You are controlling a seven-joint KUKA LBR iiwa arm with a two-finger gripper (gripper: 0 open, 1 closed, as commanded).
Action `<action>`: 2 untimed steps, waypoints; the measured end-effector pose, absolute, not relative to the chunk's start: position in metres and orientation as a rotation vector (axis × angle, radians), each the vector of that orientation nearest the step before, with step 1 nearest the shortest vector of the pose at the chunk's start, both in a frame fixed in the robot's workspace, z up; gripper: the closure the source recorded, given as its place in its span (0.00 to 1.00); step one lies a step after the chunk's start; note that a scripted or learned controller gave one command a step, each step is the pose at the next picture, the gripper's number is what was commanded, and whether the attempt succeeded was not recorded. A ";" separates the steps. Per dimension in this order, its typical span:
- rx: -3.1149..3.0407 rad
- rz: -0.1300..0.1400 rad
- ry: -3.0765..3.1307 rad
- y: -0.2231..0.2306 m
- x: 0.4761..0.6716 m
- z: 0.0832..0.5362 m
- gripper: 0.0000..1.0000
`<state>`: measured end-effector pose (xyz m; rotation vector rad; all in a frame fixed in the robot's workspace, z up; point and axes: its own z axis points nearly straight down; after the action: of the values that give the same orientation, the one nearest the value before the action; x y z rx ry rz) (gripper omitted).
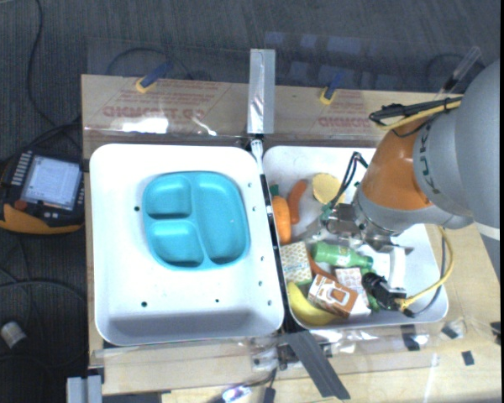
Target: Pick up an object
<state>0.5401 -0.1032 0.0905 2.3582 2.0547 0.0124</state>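
Early stage, nothing picked up as far as I can see; arm reaches from the right into the right bin [422,240], end effector [351,230] low over the clutter, just above or touching the green bottle [339,254]; can't tell which. Open or closed: cannot tell, wrist body blocks it; no object visibly held.

Likely target is the green bottle, lying on its side mid-bin; the orange-and-white box [331,293] sits just below it in view, with the banana [306,307] at the near-left corner. Carrot [281,220] lies along the left wall; a second orange-red stick [296,200] is beside it; a pale round thing [325,187] sits toward the far wall; a patterned cloth [296,263] is under the pile.

The left bin [118,296] holds only the blue divided plate [193,217], untouched; both bins sit side by side on the worktop [193,107].

Left to do, my judgement: confirm the grip, close on something, lift clear of the bin; packed items make a slip or a double grab likely.
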 end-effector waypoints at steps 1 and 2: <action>2.359 0.015 2.058 -0.102 0.541 0.100 1.00; 2.321 -0.003 2.121 -0.069 0.509 0.183 1.00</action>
<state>0.5090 -0.0686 0.1827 2.3212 2.1212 -0.0031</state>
